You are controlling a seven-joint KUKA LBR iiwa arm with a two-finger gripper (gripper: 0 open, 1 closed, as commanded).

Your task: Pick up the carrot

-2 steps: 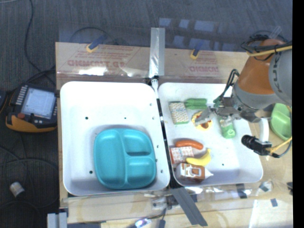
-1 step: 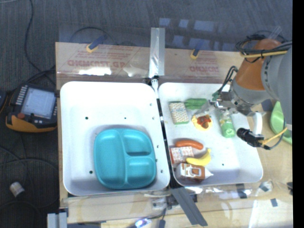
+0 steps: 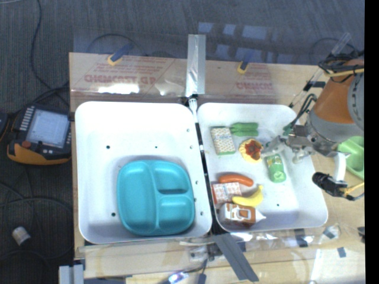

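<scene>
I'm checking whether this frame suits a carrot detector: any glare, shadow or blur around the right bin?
Camera view: soft overall; the carrot is small but distinct, the gripper is indistinct, glare streaks the clear panels behind the right bin, and the teal tray casts a faint shadow.

Arm [image 3: 346, 108] runs off the right edge; gripper [image 3: 289, 142] fingertips too small and blurred to read.

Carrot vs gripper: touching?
Apart. The camera view shows the carrot lying low in the right bin, with bare white floor between it and the gripper near the green can.
</scene>
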